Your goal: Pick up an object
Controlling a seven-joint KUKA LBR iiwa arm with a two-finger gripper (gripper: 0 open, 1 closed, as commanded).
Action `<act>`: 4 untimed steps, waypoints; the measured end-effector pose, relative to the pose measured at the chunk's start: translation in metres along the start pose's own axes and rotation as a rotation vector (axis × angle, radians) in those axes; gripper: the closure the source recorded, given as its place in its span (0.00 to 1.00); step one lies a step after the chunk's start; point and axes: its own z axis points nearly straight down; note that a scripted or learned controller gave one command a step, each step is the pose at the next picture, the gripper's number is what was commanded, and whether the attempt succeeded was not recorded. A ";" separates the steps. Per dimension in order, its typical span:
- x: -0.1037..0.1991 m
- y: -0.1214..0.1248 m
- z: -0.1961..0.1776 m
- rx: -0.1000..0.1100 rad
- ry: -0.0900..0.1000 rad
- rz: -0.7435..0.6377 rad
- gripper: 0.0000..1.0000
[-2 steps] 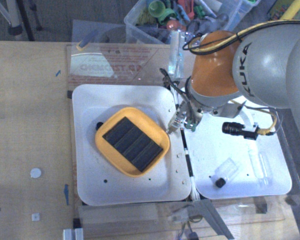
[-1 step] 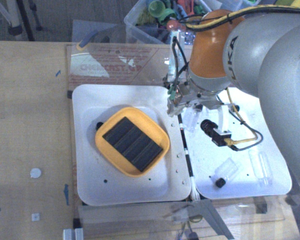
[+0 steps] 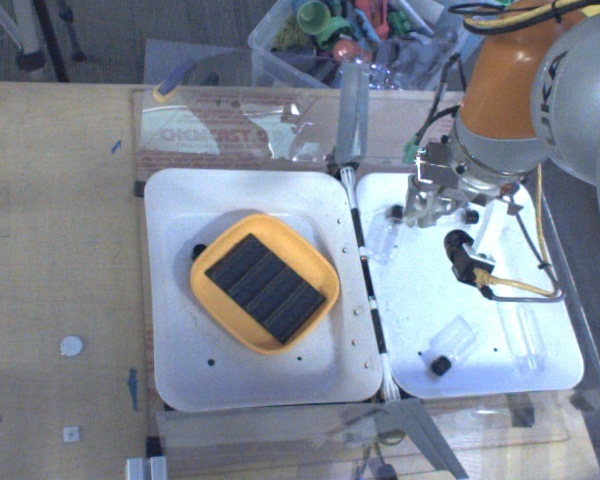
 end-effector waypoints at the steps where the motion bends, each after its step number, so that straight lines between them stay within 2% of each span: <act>1: -0.094 -0.004 -0.068 0.000 0.000 0.341 1.00; 2: -0.186 -0.016 -0.006 0.007 0.001 0.673 1.00; 3: -0.181 -0.046 -0.061 0.004 -0.001 1.124 1.00; 4: -0.222 -0.067 -0.032 0.009 0.000 1.191 1.00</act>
